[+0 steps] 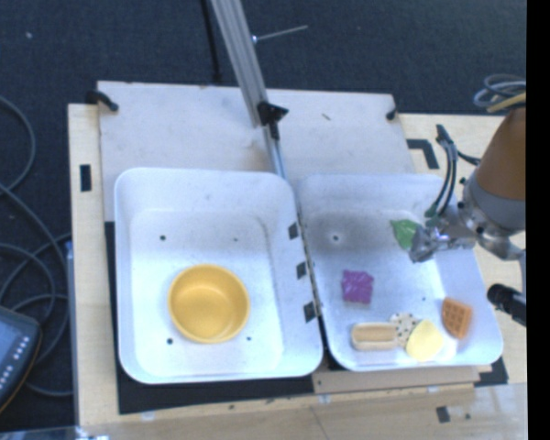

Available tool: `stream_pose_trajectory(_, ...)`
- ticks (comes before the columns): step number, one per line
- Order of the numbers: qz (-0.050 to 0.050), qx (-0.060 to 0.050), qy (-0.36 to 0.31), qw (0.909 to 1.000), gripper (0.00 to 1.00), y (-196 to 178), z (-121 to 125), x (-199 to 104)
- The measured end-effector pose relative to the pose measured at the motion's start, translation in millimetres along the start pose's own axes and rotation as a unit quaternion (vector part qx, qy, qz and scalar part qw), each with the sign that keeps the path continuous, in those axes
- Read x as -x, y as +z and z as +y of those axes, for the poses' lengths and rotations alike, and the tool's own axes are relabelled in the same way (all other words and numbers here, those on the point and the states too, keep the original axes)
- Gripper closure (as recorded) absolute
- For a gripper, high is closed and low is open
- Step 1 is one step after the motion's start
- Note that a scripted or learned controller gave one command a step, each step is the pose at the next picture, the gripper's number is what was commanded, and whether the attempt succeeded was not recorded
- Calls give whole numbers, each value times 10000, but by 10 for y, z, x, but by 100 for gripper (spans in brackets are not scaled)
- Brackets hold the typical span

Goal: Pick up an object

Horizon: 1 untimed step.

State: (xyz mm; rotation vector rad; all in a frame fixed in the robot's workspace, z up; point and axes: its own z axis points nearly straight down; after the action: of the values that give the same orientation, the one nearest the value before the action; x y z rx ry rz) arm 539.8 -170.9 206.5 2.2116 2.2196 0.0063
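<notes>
Arm's gripper [423, 248] low in right bin [367, 200], grip state: cannot tell | touching green object [404, 234] at its left | step: reaching to grasp | next: close, lift | nearby: purple block [357, 286], waffle [456, 317]

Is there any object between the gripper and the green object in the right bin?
Nothing visible stands between them. The gripper hangs right beside the green object, near the far side of the right bin. The purple block and the items along the near wall lie apart from both.
</notes>
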Motion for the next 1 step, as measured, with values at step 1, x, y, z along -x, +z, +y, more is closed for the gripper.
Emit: stream_pose_trajectory(1, 1, -2, -2, 10000, 100, -544, 24, 16)
